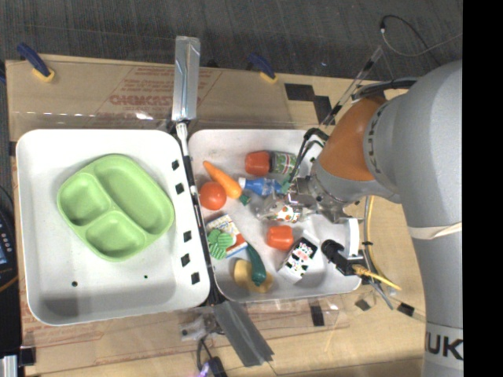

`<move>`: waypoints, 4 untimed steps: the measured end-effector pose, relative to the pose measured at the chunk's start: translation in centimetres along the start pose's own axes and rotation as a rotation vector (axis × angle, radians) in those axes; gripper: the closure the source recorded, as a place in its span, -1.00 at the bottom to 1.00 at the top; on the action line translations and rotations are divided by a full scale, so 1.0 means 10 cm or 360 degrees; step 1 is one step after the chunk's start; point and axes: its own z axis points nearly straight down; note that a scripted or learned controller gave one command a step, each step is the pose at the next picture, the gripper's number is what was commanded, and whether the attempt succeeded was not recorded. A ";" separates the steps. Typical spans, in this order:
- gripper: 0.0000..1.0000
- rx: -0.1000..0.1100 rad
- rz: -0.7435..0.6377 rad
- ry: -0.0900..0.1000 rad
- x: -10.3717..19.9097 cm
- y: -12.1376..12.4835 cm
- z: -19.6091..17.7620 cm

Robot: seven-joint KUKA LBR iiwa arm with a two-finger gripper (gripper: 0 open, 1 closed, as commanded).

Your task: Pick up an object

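Over on the left, the left bin (47,289) has just a green divided plate (115,204) sitting in it, three compartments, tilted a bit on the diagonal.

The right bin (228,293) is where all the clutter is. Nearest the divider there's an orange carrot (222,178), long axis running diagonally, upper end toward the top-left, lower end pointing down-right at the middle of the bin. Just below it sits a red tomato (212,195), pretty much touching. Further down: a small printed packet (224,235) and a yellow and green piece (251,272) near the front wall.

Mid-bin there's a red-capped can (269,162) lying on its side, long axis left to right, cap end pointing left. A blue bottle (262,186) lies below it, then an orange cup (279,236) and a black-and-white cow-print carton (297,259).

The gripper (292,204) is down in the pile right of the blue bottle, over something shiny, maybe clear plastic. Honestly can't tell how far the gripper is open or whether it has anything.
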 end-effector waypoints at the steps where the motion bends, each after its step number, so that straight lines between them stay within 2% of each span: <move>1: -1.00 0.0008 -0.0212 0.0003 0.55 -0.46 -0.72; 2: -1.00 0.0013 0.0296 0.0001 0.66 -0.88 -0.29; 3: -1.00 -0.0012 0.0250 -0.0004 0.76 -0.86 -0.05; 4: 1.00 -0.0010 0.0239 0.0002 0.79 -0.85 -0.13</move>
